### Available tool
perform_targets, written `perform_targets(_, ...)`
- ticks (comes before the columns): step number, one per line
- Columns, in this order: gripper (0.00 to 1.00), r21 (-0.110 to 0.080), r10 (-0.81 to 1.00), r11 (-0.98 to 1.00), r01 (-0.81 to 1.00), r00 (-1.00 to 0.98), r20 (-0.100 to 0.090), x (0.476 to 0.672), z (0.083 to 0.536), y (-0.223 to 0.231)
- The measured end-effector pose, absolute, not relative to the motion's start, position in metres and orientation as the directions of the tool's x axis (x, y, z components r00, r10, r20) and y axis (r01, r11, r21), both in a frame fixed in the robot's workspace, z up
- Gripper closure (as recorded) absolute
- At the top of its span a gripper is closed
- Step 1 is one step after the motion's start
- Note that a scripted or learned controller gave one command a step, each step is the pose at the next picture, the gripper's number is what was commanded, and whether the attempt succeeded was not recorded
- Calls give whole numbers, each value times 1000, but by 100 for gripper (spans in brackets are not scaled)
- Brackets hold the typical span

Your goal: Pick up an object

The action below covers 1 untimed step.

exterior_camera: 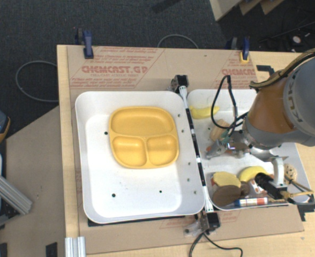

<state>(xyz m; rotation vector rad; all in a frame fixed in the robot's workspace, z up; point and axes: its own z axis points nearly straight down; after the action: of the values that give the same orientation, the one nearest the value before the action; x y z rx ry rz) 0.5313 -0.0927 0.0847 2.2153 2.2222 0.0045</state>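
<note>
My gripper (217, 146) is down in the right bin (230, 97), near its left wall and about halfway along. The grey arm with its orange band reaches in from the right and hides the bin's middle. Close in front of the gripper lie a tan disc (227, 179) and a brown round piece (225, 195). A yellow banana-shaped piece (253, 172) lies to their right, and a marker (252, 201) rests against the front wall. At the bin's far left lies a pale yellow object (200, 112). A small tan thing (220, 124) sits just behind the gripper.
The left bin (93, 175) holds a yellow divided plate (144, 136) in its far half. A rail with screws (194, 143) separates the two bins. Black cables (225, 98) loop over the far part of the right bin. A small beige knobbly item (291, 171) sits at the right rim.
</note>
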Motion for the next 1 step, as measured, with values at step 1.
perform_targets(1,0,5,1000,1,1000,-1,-3,576,85,-120)
